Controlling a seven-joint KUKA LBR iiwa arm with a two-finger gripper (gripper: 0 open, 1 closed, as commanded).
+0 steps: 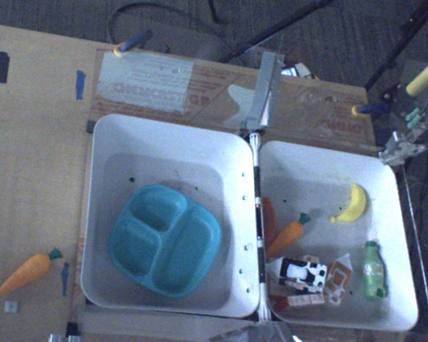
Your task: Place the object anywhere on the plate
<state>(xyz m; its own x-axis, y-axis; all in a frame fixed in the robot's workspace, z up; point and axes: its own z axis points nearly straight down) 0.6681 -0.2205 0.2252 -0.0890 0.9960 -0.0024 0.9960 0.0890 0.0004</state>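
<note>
A teal plate [165, 239] with three compartments lies in the left bin [115, 139], with nothing on it. The right bin [397, 305] holds a yellow banana [353, 203], a carrot [287, 234], a green bottle [374, 270], a black-and-white cow toy [302, 273], a small printed packet [337, 277] and a red-brown sausage shape [268, 218] by the left wall. My gripper [398, 146] hangs at the far right corner of the right bin, above its rim and well away from the objects. Nothing shows in its grasp.
A second carrot [23, 273] lies on the bench left of the bins. A metal divider [262, 94] runs between the bins at the back. Cables and tripod legs cross the floor behind the bench.
</note>
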